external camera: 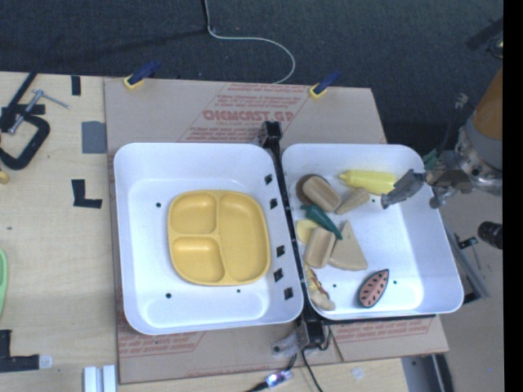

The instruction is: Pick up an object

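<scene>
Far left, on the bare wood bench [49, 243]: a black C-clamp [20, 133] and bits of black tape. A cardboard sheet [237, 113] lies under both bins, pinned at its top edge by two yellow-and-blue clips.

Left bin [139, 178]: holds one yellow divided plate [218, 237], three compartments, sitting roughly centred, nothing in it.

Right bin [409, 251]: the loose objects, crowded toward its left wall. Top row: a brown rounded piece [318, 191] like a bread roll, a small tan wedge [353, 200] beside it, and a yellow elongated object [369, 180], pointed at its left end, near the upper rim. Below these, a dark green tapered piece [323, 220] lies across pale yellow and tan blocks; a tan triangular slice [350, 251] touches them on the right. A whitish, browned piece [319, 294] sits at the bottom left corner. Apart from the cluster, a red oval with dark specks and a green rim [373, 288] lies near the bottom wall.

Gripper [417, 184]: at the bin's upper right, over the rim area, just right of the yellow object. Dark fingers [401, 191] spread apart, nothing between them. Arm enters from the right.
</scene>
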Available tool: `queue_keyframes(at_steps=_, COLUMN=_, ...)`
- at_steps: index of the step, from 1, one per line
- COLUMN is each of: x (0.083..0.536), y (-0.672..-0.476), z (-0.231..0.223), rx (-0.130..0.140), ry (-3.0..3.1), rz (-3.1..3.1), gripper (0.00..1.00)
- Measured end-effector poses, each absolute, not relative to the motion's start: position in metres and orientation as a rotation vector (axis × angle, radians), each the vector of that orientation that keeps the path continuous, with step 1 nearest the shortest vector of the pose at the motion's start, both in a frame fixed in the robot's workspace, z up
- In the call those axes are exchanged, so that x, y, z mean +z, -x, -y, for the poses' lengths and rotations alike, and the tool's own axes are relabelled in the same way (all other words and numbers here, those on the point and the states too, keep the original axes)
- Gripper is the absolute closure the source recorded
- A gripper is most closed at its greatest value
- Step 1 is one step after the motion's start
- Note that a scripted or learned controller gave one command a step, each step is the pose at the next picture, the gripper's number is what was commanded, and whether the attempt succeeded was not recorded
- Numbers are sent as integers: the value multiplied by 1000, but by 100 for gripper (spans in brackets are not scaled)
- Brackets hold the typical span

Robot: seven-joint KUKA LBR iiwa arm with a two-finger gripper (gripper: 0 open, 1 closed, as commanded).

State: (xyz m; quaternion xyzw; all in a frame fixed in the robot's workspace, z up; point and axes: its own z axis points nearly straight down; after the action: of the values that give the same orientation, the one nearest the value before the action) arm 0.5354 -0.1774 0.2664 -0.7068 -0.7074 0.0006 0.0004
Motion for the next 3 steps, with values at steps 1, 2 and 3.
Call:
queue_keyframes(at_steps=1, x=466, y=-507, z=127, rx=-17, ry=2225, rz=2239, gripper=0)
queue_keyframes(at_steps=2, x=466, y=-508, z=128, rx=2, ry=2220, rz=2225, gripper=100)
queue_keyframes(at_steps=3, x=318, y=-484, z=78, rx=16, ry=2206, rz=2215, gripper=100)
